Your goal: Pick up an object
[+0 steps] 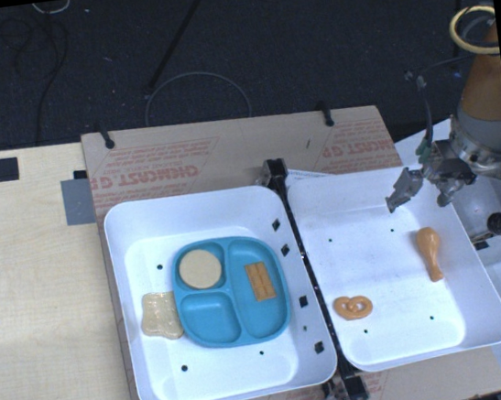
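Across the pale wood surface (33, 299): cardboard sheet (225, 152) bearing two white bins. Left bin (134, 229): blue divided tray (235, 321) with round cracker (199, 268) and rectangular cracker (261, 281); pale toast piece (160, 315) beside it. Right bin (361, 197): pretzel (352, 307), drumstick (430, 251). Gripper (424, 187) above right bin's far right corner, jaws spread, grasping nothing. Dark floor (210, 43) with cables behind.

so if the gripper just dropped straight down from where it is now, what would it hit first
Probably the bare floor of the right bin near its far right corner. The gripper hangs clear of the drumstick, though depth is uncertain.
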Controlling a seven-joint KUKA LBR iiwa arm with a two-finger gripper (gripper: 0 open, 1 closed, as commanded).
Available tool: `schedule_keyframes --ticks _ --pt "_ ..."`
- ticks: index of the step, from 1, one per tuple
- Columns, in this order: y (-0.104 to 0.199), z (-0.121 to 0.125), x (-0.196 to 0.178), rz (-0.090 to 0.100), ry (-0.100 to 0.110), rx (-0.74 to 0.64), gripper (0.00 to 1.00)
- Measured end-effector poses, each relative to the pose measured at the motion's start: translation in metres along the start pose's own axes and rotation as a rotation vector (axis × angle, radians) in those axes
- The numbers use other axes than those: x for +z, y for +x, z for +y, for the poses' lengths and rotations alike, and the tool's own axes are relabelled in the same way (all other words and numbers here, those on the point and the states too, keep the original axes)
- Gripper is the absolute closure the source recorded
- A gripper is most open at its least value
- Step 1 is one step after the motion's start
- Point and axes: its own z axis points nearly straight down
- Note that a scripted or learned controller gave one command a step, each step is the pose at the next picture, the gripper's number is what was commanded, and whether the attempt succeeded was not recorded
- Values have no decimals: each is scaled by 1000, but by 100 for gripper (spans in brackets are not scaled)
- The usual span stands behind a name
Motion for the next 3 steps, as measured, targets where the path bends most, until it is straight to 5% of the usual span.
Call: schedule_keyframes --ticks 1,3 --pt "0 2 -6 -3 -12 -2 0" --pt "-3 5 98 -1 -6 -1 0"
